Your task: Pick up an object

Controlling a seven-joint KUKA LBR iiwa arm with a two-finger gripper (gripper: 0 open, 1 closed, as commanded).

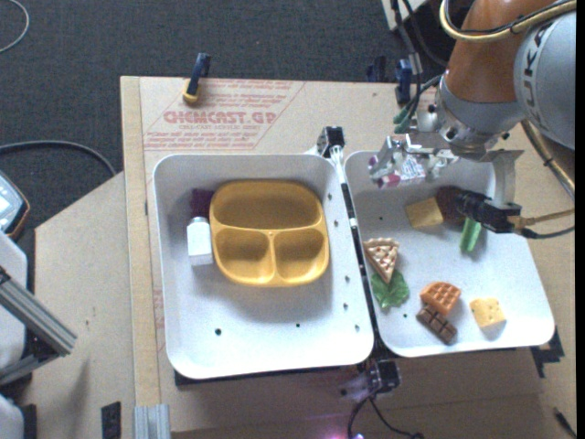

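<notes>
My gripper (399, 165) hangs over the far left corner of the right bin (530, 273), under the orange-banded wrist. Whether anything is in it cannot be made out. Just right of it and nearer lie a tan block (424, 212), a dark brown piece (449, 201) and a green stick (471, 235). Further forward in the same bin are a pizza slice (381, 257), a green leaf (391, 291), a waffle (441, 294), a chocolate bar (437, 325) and a cheese wedge (488, 313).
The left bin (183, 337) holds a yellow divided plate (270, 232), a small white bottle (199, 241) and a purple item (201, 198) at the plate's left. A ridge (352, 236) separates the two bins. A yellow-blue clamp (196, 79) sits on the board behind.
</notes>
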